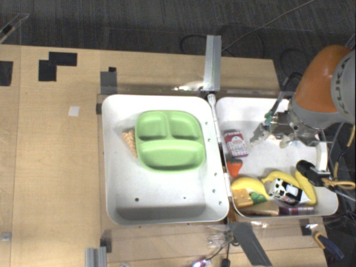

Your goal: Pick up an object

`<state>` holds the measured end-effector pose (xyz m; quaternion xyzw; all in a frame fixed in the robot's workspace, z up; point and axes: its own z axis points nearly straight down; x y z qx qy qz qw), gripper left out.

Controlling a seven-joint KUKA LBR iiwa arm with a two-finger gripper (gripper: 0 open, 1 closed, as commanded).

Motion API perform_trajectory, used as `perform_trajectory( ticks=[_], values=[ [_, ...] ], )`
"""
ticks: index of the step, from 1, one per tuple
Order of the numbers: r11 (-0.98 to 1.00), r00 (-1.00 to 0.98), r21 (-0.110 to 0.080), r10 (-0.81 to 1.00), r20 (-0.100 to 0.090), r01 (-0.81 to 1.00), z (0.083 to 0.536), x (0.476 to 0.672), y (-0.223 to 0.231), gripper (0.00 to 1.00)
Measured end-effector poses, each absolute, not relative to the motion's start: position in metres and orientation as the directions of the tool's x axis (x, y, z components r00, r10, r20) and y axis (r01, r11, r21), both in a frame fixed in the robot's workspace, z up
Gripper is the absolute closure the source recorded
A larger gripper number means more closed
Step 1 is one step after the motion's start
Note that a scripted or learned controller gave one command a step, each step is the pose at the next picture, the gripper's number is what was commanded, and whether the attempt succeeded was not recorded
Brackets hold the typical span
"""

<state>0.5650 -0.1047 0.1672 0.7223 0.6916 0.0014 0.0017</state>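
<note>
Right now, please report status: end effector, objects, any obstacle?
End effector over right bin, holding nothing. Red-white packet to its left, untouched. Banana pile below.

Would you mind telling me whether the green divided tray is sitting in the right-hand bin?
No, the green tray lies in the left bin, while the right bin holds the banana and other small items.

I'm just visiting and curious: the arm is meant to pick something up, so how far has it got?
Nothing looks picked up yet. The gripper hangs over a bare part of the right bin, with nothing between its fingers. The toys lie in that bin: a small red packet to one side and a yellow pile at the near end. Left to do: go down onto one, close on it and lift.
</note>
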Motion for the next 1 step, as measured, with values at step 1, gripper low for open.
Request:
perform_trajectory(
  ticks=[1],
  values=[
    [-0.003, 0.003, 0.008, 1.0, 0.0, 1.0, 0.0934, 0.489, -0.1219, 0.0]
  ],
)
